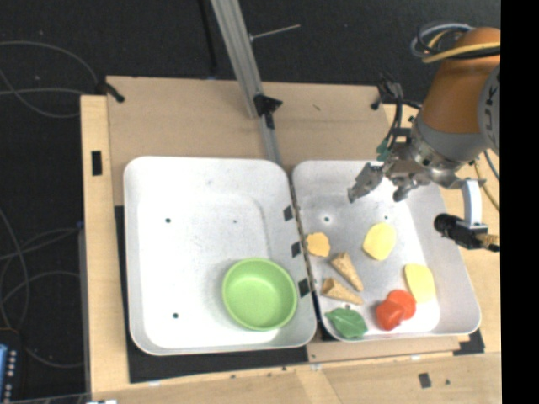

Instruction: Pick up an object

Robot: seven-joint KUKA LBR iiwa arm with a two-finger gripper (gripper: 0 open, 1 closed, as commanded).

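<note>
yellow lumpy piece [379, 241] sitting mid right bin [450, 289], second yellow one [419, 282] and red one [394, 309] nearer the front, 2 cones [345, 268] and green bit [347, 321] alongside, jaws [383, 187] spread wide and empty above the bin's back part, green bowl [259, 294] in left bin [168, 200] on the worktop [185, 116]

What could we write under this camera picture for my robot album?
Robot gripper open above the right bin of toy foods; a green bowl sits in the left bin.

Bowl [259, 293] in left bin [168, 192]; seven food pieces in right bin [446, 310].
</note>
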